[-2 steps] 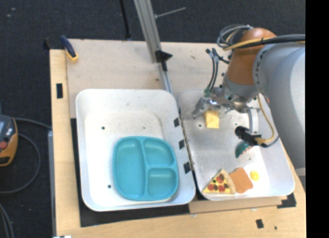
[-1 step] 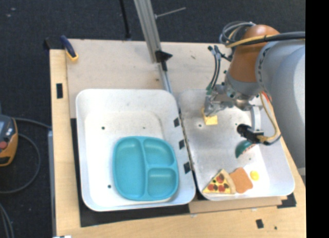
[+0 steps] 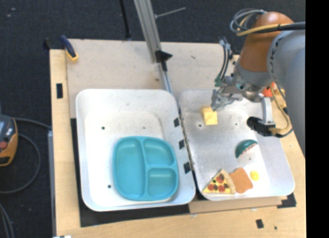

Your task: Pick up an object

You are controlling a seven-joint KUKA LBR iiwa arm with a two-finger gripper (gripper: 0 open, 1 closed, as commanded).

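Observation:
A small yellow block [image 3: 209, 116] lies on the floor of the right bin [image 3: 226, 139], near its far left part. My gripper [image 3: 220, 99] hangs just above and to the right of the block, close to the bin's far edge, and nothing shows between its fingers. A green and white rounded piece [image 3: 246, 148] lies toward the bin's right side. A pizza slice [image 3: 219, 183], an orange-brown piece [image 3: 240, 179] and a small yellow round piece [image 3: 254, 176] sit along the near edge.
The left bin [image 3: 97, 113] holds a turquoise divided plate [image 3: 146, 168] in its near half. A slanted metal rail [image 3: 149, 26] stands behind the bins. The arm's grey body and orange band [image 3: 262, 41] loom over the right bin's far right corner.

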